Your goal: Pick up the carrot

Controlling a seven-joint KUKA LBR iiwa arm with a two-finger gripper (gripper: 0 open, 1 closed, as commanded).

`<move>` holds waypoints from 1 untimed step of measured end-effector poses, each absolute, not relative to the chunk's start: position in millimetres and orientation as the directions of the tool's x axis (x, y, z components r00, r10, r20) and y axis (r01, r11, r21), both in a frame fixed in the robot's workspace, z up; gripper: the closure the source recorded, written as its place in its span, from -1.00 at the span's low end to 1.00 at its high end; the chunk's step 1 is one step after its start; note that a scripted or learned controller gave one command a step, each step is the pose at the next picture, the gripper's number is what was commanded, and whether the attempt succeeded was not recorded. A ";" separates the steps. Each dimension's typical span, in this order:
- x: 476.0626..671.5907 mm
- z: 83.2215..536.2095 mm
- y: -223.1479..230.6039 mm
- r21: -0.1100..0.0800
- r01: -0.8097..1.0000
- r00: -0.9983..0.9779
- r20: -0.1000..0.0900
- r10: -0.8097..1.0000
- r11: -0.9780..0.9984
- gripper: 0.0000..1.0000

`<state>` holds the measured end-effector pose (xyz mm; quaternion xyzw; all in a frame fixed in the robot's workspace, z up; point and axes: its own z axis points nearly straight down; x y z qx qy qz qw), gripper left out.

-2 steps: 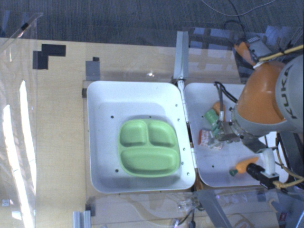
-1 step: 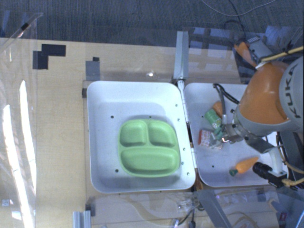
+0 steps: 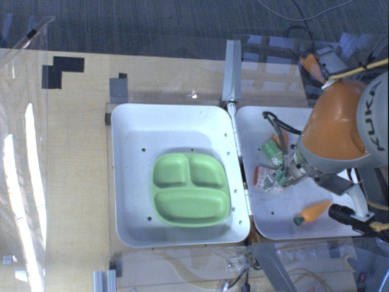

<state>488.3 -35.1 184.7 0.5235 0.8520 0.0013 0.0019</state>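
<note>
Carrot is lying near the front edge of the right bin, orange body pointing right, green stub end toward the left, apart from a small clutter of items just behind it. The gripper is hanging over that clutter, not over the carrot, and I cannot tell how it is set, since the wrist is hiding it. A good attempt is probably calling for a shift toward the bin's front, then closing across the carrot's narrow width, not along its length. The left bin is holding a green divided plate. Both bins are sitting on a pale wooden bench, with dark carpet and loose cables lying beyond.
</note>
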 end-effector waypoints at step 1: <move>488.4 184.5 -18.3 0.004 0.847 -0.532 -0.002 0.847 0.532 1.00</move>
